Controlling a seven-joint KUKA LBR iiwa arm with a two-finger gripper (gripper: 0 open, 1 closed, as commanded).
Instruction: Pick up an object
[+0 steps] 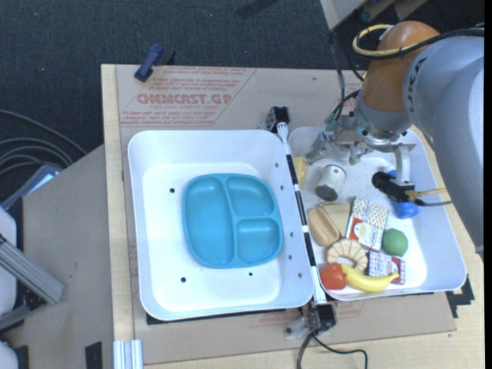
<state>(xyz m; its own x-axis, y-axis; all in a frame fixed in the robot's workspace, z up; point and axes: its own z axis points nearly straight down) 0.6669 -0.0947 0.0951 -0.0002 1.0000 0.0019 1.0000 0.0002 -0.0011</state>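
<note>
1. Gripper (337, 152) hangs low over the far end of the right bin (440, 254), with the arm in from the right. Released or clenched: cannot tell from this angle. Nothing seen held.
2. Likely target is the cup (330, 181), just below the gripper in the view and near that bin's left wall. It looks apart from the gripper. It seems tipped on its side with the dark mouth toward the view's bottom, but I'm not sure.
3. Handling, my guess: the cup is light, stiff and smooth, so it may roll or skid if nudged. Best taken across the body at mid-length, not by the rim.
4. Other picks in the same bin: bun (323, 223) just under the cup, carton (367, 221) beside the bun, green fruit (394, 241), tomato (331, 277), banana (369, 281).
5. These are probably toy food, so light. The round ones could slip. The carton has flat faces and looks the easiest grip.
6. They lie packed and several touch, so a grab there could catch two.
7. Left bin (154, 206) holds a blue plate (231, 220). It is wide and flat, poor to pinch.
8. Both bins sit on a brown surface (192, 98).
9. Nothing lifted yet.
</note>
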